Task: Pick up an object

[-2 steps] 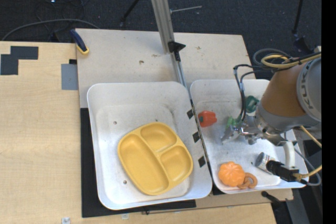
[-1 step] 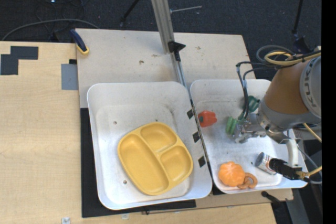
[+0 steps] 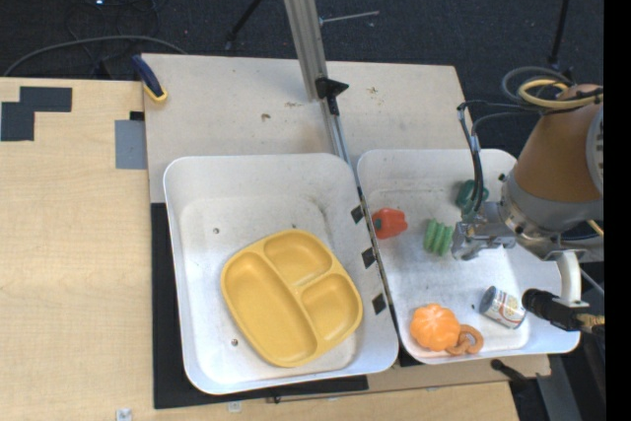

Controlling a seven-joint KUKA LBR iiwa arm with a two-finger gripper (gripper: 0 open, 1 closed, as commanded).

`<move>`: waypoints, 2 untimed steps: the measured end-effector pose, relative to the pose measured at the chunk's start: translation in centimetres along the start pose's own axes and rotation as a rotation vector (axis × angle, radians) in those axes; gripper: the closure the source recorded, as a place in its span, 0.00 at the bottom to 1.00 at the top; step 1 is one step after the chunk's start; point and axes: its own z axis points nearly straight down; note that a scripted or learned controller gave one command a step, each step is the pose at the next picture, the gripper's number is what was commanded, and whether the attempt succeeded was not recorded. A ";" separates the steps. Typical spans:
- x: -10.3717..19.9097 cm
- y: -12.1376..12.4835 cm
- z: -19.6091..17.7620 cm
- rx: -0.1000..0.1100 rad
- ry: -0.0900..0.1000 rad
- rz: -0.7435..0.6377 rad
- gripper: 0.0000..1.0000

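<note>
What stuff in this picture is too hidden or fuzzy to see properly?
1. Gripper, camera view: too small and blurry to tell if it is open or shut.
2. Small can: its label is too tiny to read.
3. Green object: blurry, and the gripper crowds its right side.
4. Arm: cut off by the right edge.

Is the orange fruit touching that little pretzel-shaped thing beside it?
Touching. The camera view shows the pretzel-shaped piece lying right against the orange fruit, no bin floor between them.
</note>
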 end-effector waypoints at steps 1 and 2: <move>0.2 0.6 -6.2 -0.003 -0.001 -0.006 1.00; 0.1 0.7 -9.1 0.000 0.000 -0.006 1.00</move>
